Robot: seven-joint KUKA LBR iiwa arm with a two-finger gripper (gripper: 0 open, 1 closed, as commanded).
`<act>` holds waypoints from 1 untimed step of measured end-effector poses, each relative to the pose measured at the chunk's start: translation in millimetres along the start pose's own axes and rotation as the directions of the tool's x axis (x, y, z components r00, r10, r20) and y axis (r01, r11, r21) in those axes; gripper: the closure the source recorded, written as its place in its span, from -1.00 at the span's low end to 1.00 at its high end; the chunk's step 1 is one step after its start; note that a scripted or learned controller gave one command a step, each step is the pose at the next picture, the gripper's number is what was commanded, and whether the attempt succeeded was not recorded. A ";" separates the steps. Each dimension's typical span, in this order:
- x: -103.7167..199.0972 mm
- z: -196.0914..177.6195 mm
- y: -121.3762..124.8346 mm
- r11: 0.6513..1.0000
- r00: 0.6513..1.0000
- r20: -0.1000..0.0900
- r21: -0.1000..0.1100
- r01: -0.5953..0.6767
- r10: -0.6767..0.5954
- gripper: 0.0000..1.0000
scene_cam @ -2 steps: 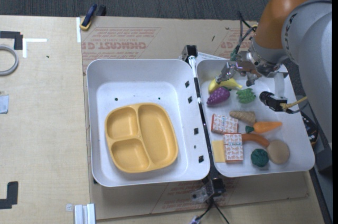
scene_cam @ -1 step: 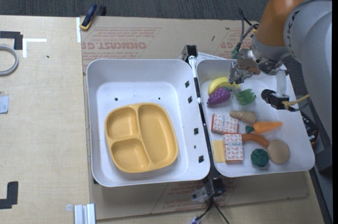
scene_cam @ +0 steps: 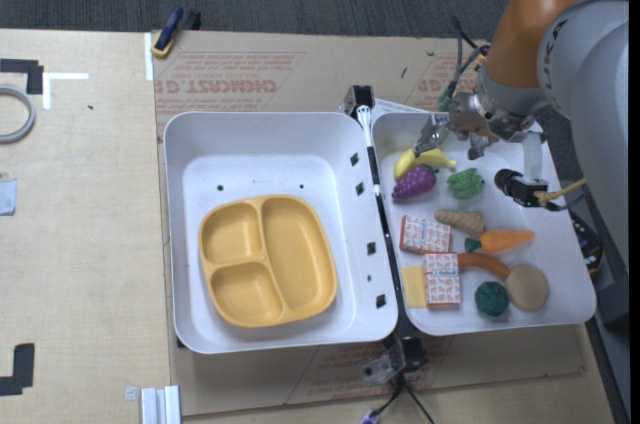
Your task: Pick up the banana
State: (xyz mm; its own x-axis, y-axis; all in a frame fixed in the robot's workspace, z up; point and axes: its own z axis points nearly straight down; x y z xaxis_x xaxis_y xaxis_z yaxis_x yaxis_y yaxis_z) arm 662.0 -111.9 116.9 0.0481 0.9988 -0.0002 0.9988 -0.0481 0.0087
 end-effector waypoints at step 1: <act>14.4 16.5 1.0 1.000 1.000 0.002 -0.009 0.015 -0.015 -1.00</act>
State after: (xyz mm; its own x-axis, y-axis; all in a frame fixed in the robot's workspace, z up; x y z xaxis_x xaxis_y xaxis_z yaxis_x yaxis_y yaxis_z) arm 663.8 -97.6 100.4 0.0328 0.9995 -0.0027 0.9993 -0.0328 0.0172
